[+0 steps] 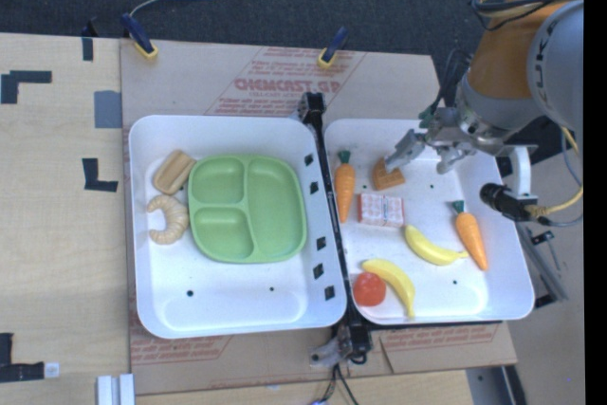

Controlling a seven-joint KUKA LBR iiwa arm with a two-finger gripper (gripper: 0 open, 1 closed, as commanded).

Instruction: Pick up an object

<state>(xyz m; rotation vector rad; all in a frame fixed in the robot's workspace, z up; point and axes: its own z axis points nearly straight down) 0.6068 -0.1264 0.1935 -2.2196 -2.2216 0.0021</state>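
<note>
Two shallow white bins sit side by side on the bench. The left bin (161, 303) carries a green divided plate (247, 209), with a flat bread slice (174, 171) and a croissant (169, 220) just beside the plate's left edge. The right bin (503, 294) holds the candidates for picking: two carrots, one (343, 188) along the left wall and one (469, 237) near the right wall; two bananas, one (432, 247) mid-bin and one (394, 283) toward the front; a pink wrapped packet (381, 210); a red tomato (370, 289) touching the front banana; and a small orange-brown wedge (386, 175) near the back.

The arm (517, 52) reaches in from the right. The gripper (429, 150) hangs over the back of the right bin with its jaws spread; the nearer finger (406, 149) slants down toward the wedge and appears to end just beside it or on its upper edge. Nothing sits between the fingers.

Assessment: the pick is not accomplished. Every item lies on a bin floor. The wedge looks the likeliest target. Closing on it and lifting remain outstanding.
</note>
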